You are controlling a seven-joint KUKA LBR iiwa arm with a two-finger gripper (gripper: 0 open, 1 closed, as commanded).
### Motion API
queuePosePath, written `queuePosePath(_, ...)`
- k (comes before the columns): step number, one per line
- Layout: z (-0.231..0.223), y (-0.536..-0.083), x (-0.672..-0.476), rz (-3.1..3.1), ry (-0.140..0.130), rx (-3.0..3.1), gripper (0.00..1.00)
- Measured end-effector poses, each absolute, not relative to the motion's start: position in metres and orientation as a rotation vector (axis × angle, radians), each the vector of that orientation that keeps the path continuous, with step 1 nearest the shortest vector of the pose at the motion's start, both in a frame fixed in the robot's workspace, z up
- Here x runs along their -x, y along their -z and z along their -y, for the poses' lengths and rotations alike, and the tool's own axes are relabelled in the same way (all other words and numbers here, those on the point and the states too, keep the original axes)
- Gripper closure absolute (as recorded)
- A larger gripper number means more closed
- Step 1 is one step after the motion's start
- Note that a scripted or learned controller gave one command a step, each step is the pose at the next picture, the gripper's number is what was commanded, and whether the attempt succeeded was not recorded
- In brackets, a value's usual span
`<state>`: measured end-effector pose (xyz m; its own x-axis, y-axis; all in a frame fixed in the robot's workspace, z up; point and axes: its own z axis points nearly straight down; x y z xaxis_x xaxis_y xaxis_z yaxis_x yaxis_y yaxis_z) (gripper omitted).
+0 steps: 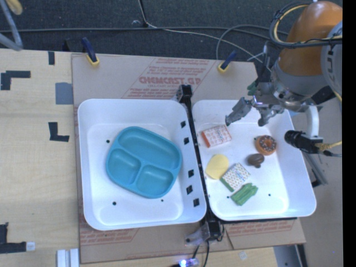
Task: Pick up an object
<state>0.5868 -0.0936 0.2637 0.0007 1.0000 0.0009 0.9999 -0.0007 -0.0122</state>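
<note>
Tool: the tool [249, 114] hovers over the upper part of the right bin [295, 204], fingers spread open, nothing between them.
Right bin: red-and-white packet [215, 136], yellow piece [217, 166], checked packet [235, 176], green item [244, 194], brown lump [256, 160], round orange-brown disc [266, 144], all below the tool.
Left bin: the left bin [92, 149] holds a blue divided plate [143, 161].
Worktop: the worktop [33, 149] carries both bins side by side.
</note>
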Motion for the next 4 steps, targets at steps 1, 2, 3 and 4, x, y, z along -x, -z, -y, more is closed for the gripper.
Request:
queuePosePath(1,0.094,-0.27,-0.589,2.223,-0.002,2.219,0.0)
queuePosePath(2,0.087,-0.208,-0.593,2.22,-0.008,2.216,0.0)
queuePosePath(3,0.097,-0.155,-0.593,2.219,-0.008,2.218,0.0)
queuePosePath(4,0.096,-0.11,-0.596,2.22,-0.007,2.218,0.0)
